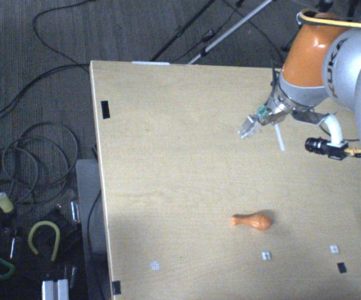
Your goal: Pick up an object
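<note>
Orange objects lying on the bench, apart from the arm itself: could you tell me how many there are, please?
1. The orange object lies on the bench, toward the near edge, well apart from the gripper.

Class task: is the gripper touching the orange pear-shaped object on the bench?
Apart. The camera view shows the gripper well up the bench from the orange pear-shaped object, with bare bench surface between them.

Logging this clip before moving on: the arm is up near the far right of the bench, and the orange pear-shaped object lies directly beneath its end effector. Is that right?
Not quite. In the camera view the orange pear-shaped object lies well apart from the end effector, nearer the front edge of the bench, not beneath it. The arm is indeed at the far right.
</note>
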`<state>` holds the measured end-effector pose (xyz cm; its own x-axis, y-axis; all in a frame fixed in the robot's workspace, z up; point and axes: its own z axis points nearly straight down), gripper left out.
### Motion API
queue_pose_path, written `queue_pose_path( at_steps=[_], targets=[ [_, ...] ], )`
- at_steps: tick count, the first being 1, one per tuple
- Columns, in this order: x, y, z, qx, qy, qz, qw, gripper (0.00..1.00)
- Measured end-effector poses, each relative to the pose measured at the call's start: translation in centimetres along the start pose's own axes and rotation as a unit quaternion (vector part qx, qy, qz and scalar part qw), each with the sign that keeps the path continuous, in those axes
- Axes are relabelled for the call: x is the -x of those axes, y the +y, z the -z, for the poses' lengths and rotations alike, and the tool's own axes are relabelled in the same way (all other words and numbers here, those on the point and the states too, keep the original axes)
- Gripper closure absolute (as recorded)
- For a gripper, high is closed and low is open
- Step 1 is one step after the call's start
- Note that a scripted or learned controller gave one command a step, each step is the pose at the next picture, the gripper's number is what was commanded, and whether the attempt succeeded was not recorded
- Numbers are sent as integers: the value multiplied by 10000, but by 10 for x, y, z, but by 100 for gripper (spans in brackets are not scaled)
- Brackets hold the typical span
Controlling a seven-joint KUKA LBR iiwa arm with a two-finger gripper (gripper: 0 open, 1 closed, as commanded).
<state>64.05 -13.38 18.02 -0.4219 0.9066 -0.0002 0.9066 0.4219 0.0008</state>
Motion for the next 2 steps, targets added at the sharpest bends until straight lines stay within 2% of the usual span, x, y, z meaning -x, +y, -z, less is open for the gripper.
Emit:
queue_pose_path(
  at_steps=[1,2],
  targets=[
    [3,29,4,-9,-7,-1086,9941,100],
    [62,1,9,-13,-19,-808,9967,100]
  ],
)
